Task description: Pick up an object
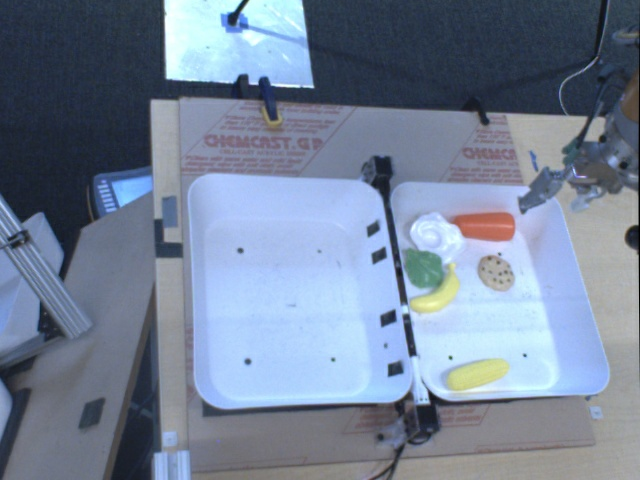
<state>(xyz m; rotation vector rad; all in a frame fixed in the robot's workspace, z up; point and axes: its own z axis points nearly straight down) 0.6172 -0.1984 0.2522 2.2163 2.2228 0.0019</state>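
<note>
At the right edge of the frame, above the upper right corner of the right bin [585, 298], we find the gripper [553, 186]; whether its jaws are open or shut we cannot tell, as they are small and blurred against the bench, and nothing visible lies between them. Behind the gripper, the grey wrist with its orange band leaves the frame to the right.

Moving outward, the nearest object is the orange carrot [485, 226], lying across the upper part of the right bin just below and left of the gripper, apart from it. Touching the carrot's left end is a white crumpled item [436, 234]. Below that sit a green leafy piece [424, 266] and a yellow banana [438, 293], close together beside the divider. A round brown cookie [495, 272] lies alone toward the bin's centre, and a yellow corn cob [477, 373] rests near the bin's lower edge, well apart from the others. The left bin [215, 268] occupies the middle of the frame.

We judge the task to be at the approach step, nothing yet lifted. The next move calls for choosing a target, perhaps the carrot, centring over it, descending and closing across its narrow width.
</note>
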